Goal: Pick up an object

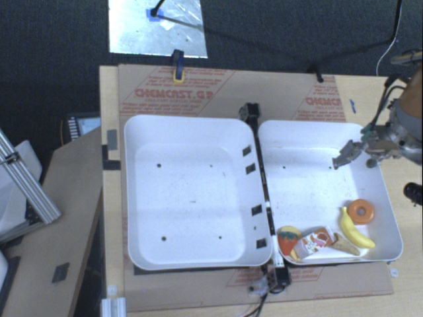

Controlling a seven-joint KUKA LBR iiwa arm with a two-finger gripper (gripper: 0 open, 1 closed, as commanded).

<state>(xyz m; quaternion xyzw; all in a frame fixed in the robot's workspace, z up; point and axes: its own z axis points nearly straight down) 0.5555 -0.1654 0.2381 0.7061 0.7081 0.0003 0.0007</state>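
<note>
Several small objects lie in the near corner of the right bin (310,137): a yellow banana (355,230), an orange ring-shaped toy (361,211), a red-orange round fruit (288,240), a red and white packet (313,242) and a small tan piece (345,246). My gripper (355,163) hangs over the right bin's far right part, well above and behind the banana. Its two fingers stand apart, open, with nothing between them.
The left bin (135,177) sits beside the right one, with a black clipped divider (259,177) between them. A cardboard sheet (198,84) lies under both bins. A metal plate (155,18) lies on the dark floor behind.
</note>
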